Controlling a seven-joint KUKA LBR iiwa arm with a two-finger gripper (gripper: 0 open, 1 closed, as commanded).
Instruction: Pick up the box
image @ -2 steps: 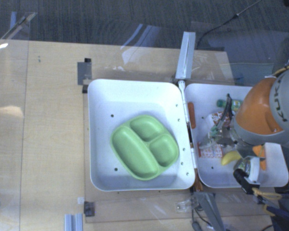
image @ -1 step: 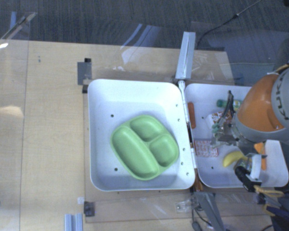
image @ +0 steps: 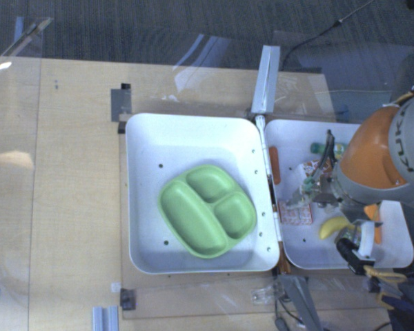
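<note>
Box (image: 295,214): small, flat, red-and-white print, lying at the left wall of the right bin (image: 297,131), toward its near side. Print too small to read. Nothing is on top of it.

Gripper (image: 316,188): low over the middle of the right bin, just up and right of the box, amid a cluster of small mixed items. Cannot tell whether it touches the box, nor whether it is spread or pressed together; too cluttered and dark there.

Arm (image: 372,158): enters from the right, with its orange band over the bin's right half and the wrist pointing left and down. Letters "KU" are readable on the grey housing at the frame edge.

Around the box:
- banana (image: 333,227) just to its right, near the front wall
- reddish-brown stick (image: 274,165) along the left wall, farther back
- green item (image: 317,145) near the back
- orange piece (image: 377,233) by the right side, partly hidden

Left bin (image: 145,138): holds a green divided plate (image: 207,209), well apart from the box. Both bins sit on a pale wooden table (image: 69,185).
</note>
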